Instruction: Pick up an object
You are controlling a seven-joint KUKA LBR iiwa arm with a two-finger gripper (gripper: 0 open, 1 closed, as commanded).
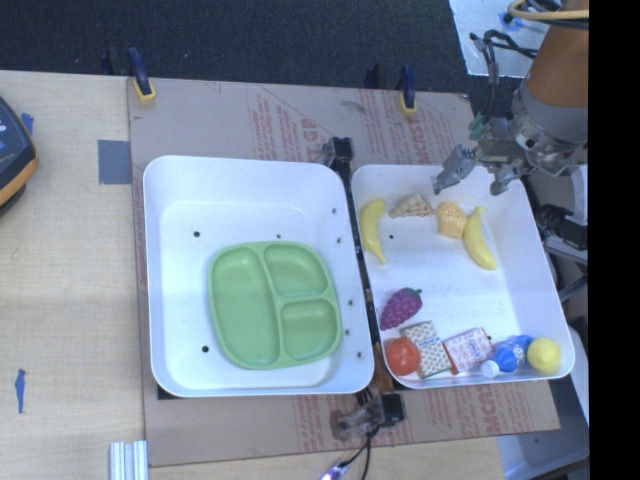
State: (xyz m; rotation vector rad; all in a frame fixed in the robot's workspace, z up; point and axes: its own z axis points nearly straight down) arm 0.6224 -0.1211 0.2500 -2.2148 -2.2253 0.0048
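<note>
- Leftmost, the tabletop [60, 288] carries a dark device with an orange edge [14, 153] at its border; no lettering on it can be read.
- Next, the left bin [170, 193] holds a green divided plate [274, 303] lying flat, with three compartments.
- Between the bins, the cardboard sheet [270, 118] under them bears faint red printing, too faint to make out.
- Then the right bin [520, 278] holds the candidates for picking: a yellow banana [372, 230] near its left wall, a tan wedge [410, 206], an orange-yellow piece [452, 219] and a second banana [480, 240] along the far side.
- Along the near side lie purple grapes [401, 306], a red tomato [402, 356], two small printed cartons [448, 352] whose labels are too small to read, a blue-and-white bottle [508, 356] and a yellow lemon [544, 355].
- Rightmost, the gripper [478, 173] hangs over the bin's far right corner, its fingers spread apart with nothing between them.
- For a good pick, I judge the nearest things are the orange-yellow piece and the second banana, which lie touching or nearly so; the gripper should come down centred on one alone, fingers straddling its narrow width, so that it does not nudge the neighbour aside.
- The first banana lies apart from its neighbours, and may be the cleaner choice.
</note>
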